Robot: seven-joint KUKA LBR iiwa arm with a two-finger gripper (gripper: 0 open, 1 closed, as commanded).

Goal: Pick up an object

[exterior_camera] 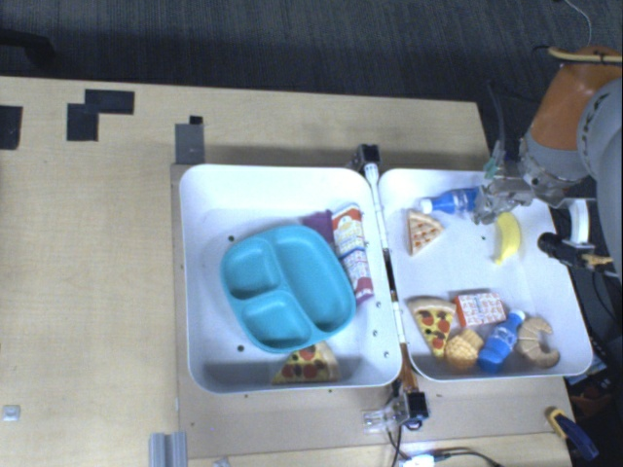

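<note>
No label text can be read on the red-and-white tube [352, 253] or red box [480, 308]. The hand [494, 202] is seen in the right bin's [565, 290] far part, between blue bottle [450, 202] and banana [506, 237]; its finger spread cannot be made out.

My gripper [494, 202] hangs over the right bin [574, 290], between bottle [450, 201] and banana [507, 236]. The divided tray [287, 285] lies in the left bin [200, 261].
</note>
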